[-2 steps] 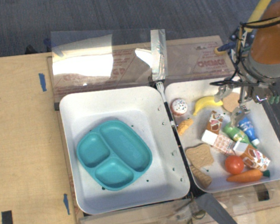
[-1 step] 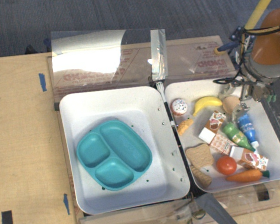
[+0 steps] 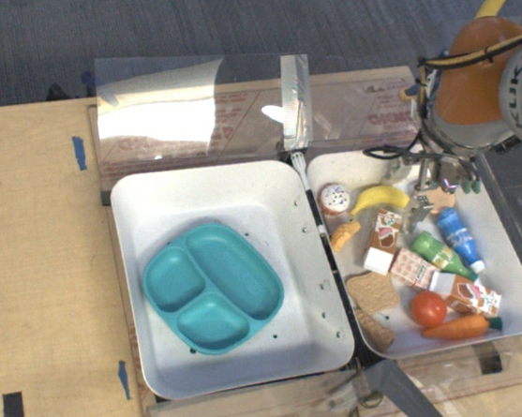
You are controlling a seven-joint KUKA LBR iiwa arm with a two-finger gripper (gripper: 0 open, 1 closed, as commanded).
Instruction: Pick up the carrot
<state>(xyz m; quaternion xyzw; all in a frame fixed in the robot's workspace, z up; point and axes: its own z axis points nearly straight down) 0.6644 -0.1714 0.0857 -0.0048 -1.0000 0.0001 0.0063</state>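
While my gripper (image 3: 432,193) hangs by the banana (image 3: 380,199), nothing is picked yet.
Whether it is wide or narrow I cannot tell; the carrot (image 3: 455,328) lies untouched at the right bin's (image 3: 518,261) near edge, well apart.

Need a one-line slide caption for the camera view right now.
Tool hovers over the right bin's far end near the banana; carrot lies at the near edge.

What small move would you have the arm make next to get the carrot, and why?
Probably travel toward the bin's near edge: the gripper hangs over the far part of the right bin, beside the banana, while the carrot lies at the near edge, below the tomato.
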